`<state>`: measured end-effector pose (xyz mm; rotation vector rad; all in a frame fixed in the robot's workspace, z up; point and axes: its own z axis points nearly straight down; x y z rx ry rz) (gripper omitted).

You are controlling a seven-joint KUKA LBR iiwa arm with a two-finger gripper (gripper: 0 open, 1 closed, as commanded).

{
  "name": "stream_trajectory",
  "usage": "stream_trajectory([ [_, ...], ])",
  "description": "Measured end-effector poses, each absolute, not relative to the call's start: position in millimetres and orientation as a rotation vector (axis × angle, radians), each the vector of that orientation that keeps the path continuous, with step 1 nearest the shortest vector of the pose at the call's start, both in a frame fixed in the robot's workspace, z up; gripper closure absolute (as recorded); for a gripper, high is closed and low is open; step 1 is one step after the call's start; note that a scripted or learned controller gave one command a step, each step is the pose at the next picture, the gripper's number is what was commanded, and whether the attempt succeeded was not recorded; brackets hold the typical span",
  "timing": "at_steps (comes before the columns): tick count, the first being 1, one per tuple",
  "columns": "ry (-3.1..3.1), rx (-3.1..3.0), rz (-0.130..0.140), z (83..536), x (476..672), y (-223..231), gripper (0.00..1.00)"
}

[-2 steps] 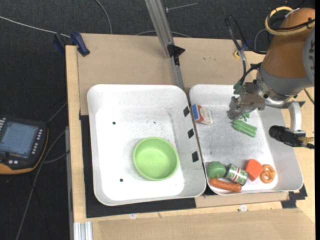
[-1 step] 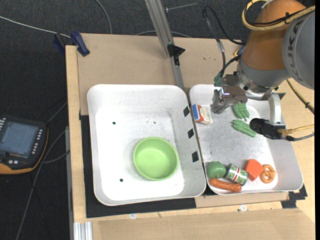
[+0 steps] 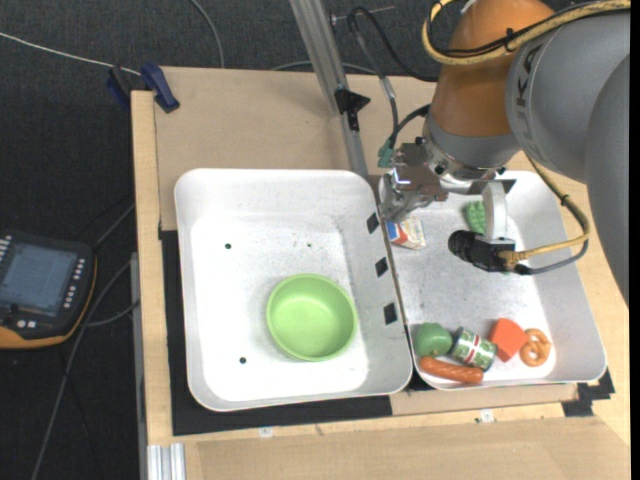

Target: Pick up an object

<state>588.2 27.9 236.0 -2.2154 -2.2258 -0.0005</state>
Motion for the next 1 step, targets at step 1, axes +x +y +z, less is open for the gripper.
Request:
stream_trajectory([
  [1,-2.226,-2.216,-0.002,245.7,607.3,78.7,1.00],
])
